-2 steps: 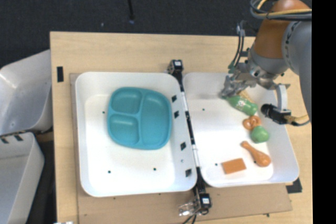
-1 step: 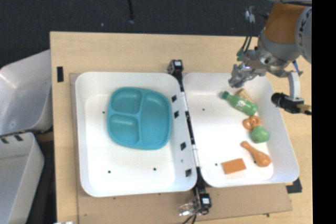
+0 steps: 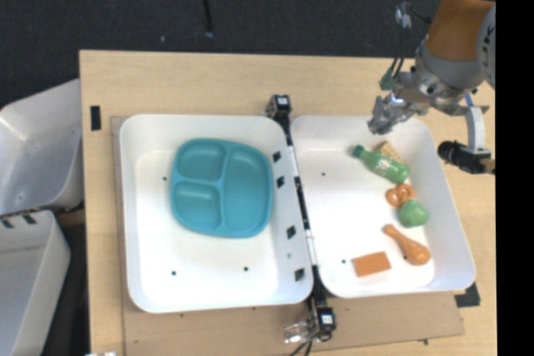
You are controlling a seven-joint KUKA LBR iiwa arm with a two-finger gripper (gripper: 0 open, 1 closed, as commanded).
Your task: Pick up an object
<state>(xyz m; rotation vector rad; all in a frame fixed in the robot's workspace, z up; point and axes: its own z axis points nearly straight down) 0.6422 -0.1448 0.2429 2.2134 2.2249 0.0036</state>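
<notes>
Grey metal and an orange band mark the arm [image 3: 455, 37] that reaches in at the upper right, and its end effector [image 3: 384, 122] hangs over the far edge of the right bin [image 3: 334, 204]. Whether it is released or clenched cannot be told at this angle, and nothing shows as gripped in it.

Just below the end effector lies a green bottle [image 3: 381, 164], tilted, with a small tan piece [image 3: 387, 149] touching its upper side. Further below and slightly right sits an orange toy [image 3: 400, 195] touching a green round toy [image 3: 413, 215]. Lower still lies an orange club-shaped toy [image 3: 407, 246], and beside it, to the left, a flat orange block [image 3: 371, 264] rests near the bin's near wall. All of these lie on the floor of the same bin, beneath and to the near side of the end effector.

Well to the left of the end effector, the left bin [image 3: 150, 279] holds a teal divided plate [image 3: 222, 187] with three compartments, lying flat. Black clips [image 3: 279, 105] join the two bins along their shared edge. Both bins stand on the tan wooden desk [image 3: 209, 79].

No label, brand or writing can be read on any object; the bottle's surface is too small and blurred to tell.
</notes>
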